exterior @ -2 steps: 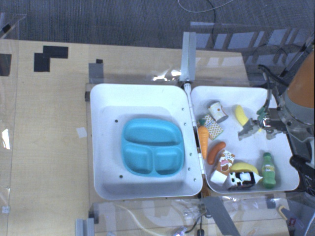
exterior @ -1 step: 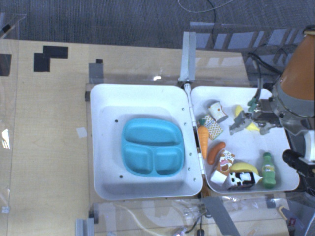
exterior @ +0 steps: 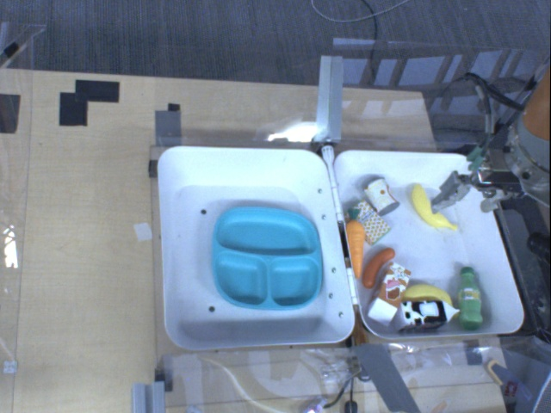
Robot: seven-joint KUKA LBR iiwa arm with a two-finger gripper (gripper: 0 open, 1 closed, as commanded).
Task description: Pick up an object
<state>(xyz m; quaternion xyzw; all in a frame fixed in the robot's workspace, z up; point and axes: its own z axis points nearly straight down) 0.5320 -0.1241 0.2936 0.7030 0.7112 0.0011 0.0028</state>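
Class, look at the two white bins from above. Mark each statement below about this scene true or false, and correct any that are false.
1. The blue divided tray lies in the left bin. True.
2. The green bottle lies in the left bin. False: it lies in the right bin, near its front right corner.
3. The gripper hovers near the yellow banana. True.
4. The carrot lies along the right bin's right wall. False: it lies along the left wall, by the divider.
5. A banana is clamped between the fingers. False: it lies on the bin floor.
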